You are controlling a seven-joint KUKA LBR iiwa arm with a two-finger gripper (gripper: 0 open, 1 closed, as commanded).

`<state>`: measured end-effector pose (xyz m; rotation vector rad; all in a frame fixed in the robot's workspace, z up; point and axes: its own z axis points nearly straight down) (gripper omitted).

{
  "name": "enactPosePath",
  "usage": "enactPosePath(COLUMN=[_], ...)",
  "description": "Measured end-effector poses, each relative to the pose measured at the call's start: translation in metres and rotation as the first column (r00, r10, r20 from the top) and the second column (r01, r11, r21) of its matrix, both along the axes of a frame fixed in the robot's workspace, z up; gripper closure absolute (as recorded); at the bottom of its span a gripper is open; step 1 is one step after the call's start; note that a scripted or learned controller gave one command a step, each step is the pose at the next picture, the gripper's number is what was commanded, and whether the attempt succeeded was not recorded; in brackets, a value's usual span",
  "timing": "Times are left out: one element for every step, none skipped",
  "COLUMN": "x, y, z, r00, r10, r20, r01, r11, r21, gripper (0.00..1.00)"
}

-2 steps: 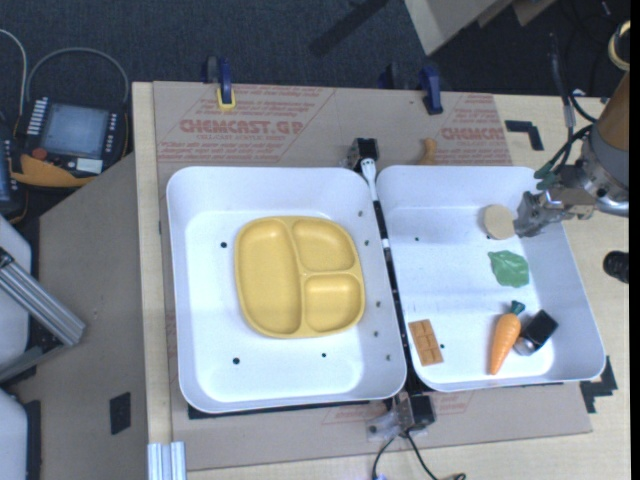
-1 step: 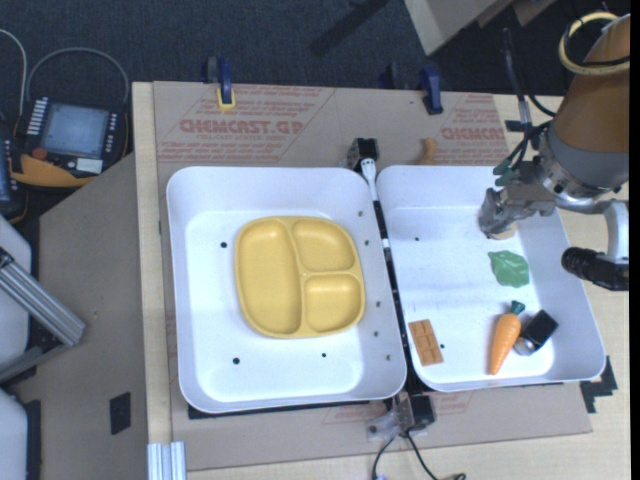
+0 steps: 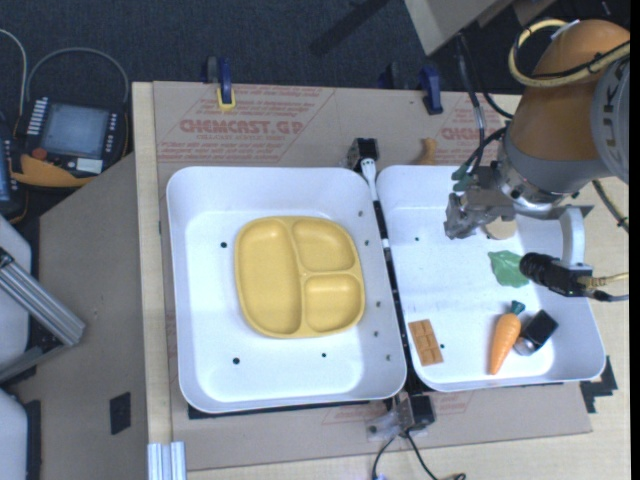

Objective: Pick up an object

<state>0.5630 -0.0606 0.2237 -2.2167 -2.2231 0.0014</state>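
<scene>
My gripper (image 3: 470,218) hangs over the upper middle of the right bin (image 3: 430,268), reaching in from the right under the orange wrist band. Just beside its fingers on the right lies a small pale object (image 3: 499,230), partly hidden by the arm. A green piece (image 3: 507,266) lies below it. Near the bin's front right are a toy carrot (image 3: 503,340) and a small black block (image 3: 539,330). A tan wafer-like bar (image 3: 426,340) lies at the front left of that bin. Nothing shows between the fingers.
The left bin (image 3: 200,298) holds a yellow divided plate (image 3: 299,274). A black divider strip (image 3: 383,248) runs between the bins. A black cable connector (image 3: 552,272) juts over the right bin's right side. Blue clamps (image 3: 226,83) sit on the cardboard's far edge.
</scene>
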Motion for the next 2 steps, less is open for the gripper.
enactPosePath(x=[0.002, 0.007], y=[0.054, 0.108], z=[-0.010, 0.003], r00=[1.000, 1.000], r10=[0.002, 0.001], r20=[-0.001, 0.004], r01=[-0.002, -0.001], r11=[1.000, 1.000], r21=[0.000, 0.000], gripper=[1.00, 1.00])
